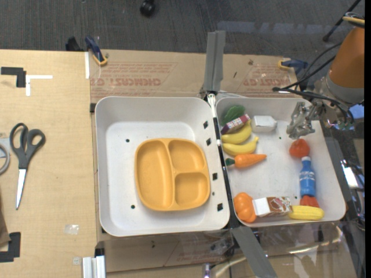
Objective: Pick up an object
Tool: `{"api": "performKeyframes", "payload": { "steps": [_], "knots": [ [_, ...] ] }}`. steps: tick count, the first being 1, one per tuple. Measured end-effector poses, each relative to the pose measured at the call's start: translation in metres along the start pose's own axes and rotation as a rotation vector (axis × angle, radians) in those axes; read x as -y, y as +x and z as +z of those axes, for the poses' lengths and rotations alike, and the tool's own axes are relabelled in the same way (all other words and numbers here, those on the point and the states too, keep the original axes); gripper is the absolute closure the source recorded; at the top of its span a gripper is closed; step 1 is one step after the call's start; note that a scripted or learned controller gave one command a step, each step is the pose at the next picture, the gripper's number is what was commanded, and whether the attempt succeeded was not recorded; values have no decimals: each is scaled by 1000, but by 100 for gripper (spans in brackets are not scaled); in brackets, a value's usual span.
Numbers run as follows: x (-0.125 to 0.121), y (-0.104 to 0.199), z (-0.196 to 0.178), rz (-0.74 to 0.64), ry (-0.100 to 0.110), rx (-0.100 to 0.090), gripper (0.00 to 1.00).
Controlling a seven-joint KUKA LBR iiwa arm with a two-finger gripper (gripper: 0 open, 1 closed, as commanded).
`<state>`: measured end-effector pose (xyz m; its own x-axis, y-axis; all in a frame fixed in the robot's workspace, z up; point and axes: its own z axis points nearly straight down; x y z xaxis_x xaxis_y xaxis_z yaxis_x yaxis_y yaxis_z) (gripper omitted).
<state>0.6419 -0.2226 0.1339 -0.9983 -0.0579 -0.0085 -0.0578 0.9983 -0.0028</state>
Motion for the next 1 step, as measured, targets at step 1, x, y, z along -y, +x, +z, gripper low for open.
{"api": "performKeyframes", "payload": {
  "steps": [1],
  "knots": [
    [-1,-8,39,207,-1,-1,100]
  ]
}}
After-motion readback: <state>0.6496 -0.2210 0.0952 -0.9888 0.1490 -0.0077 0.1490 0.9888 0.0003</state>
